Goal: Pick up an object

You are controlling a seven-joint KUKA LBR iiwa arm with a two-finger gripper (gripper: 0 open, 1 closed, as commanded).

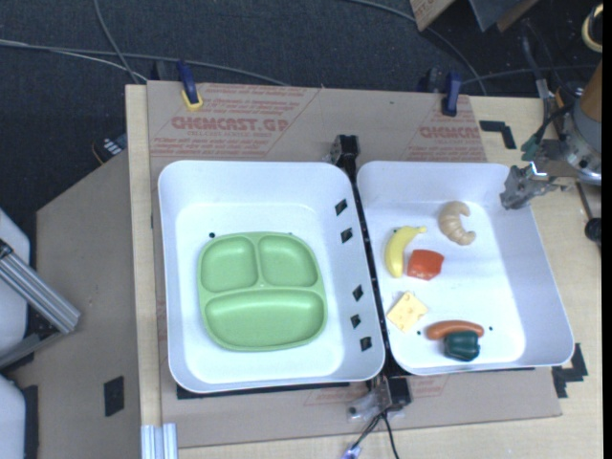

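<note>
Your gripper (pixel 517 191) is hanging at the right bin's (pixel 535 285) upper right rim, off to the right of the croissant (pixel 456 223). I cannot tell how it is set, wide or narrow; nothing is showing in it. In that bin you are looking at a banana (pixel 401 248) touching a red block (pixel 425 264), a cheese wedge (pixel 407 311) below them, and a sausage (pixel 453 329) lying against a dark green piece (pixel 461 346). The left bin (pixel 182 256) is carrying a green tray (pixel 260 289).
</note>
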